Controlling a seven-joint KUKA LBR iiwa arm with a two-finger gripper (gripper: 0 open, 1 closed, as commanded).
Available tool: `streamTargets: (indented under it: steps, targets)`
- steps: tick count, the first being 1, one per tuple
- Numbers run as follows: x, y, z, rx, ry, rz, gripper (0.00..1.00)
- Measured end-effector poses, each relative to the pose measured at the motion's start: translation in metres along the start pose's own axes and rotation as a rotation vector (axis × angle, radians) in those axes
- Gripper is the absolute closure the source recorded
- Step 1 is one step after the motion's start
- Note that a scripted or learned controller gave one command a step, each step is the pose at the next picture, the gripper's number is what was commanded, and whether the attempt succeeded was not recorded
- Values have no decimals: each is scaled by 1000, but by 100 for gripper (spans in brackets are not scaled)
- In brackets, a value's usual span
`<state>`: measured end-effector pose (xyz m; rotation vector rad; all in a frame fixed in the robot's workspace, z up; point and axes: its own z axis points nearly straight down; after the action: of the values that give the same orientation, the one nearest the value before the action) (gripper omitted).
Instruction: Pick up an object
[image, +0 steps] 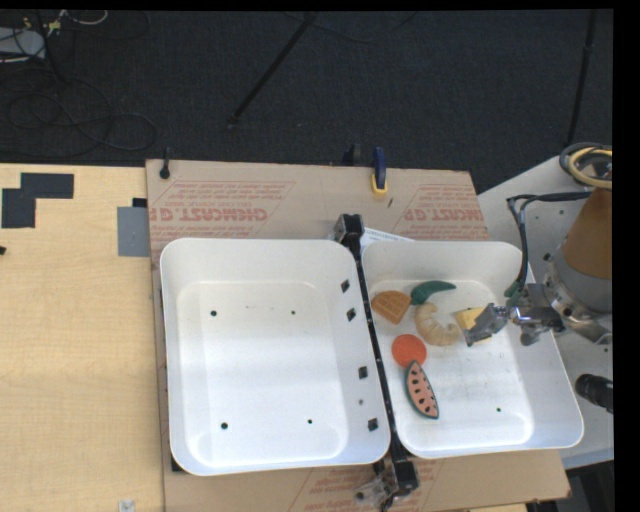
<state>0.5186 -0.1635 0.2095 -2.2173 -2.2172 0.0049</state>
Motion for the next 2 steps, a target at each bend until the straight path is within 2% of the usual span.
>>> streamTargets:
  steps: [1,2]
  targets:
    - [64,67,108,-8,-3,0,0]
    - [31,67,121,-9,-1,1,0]
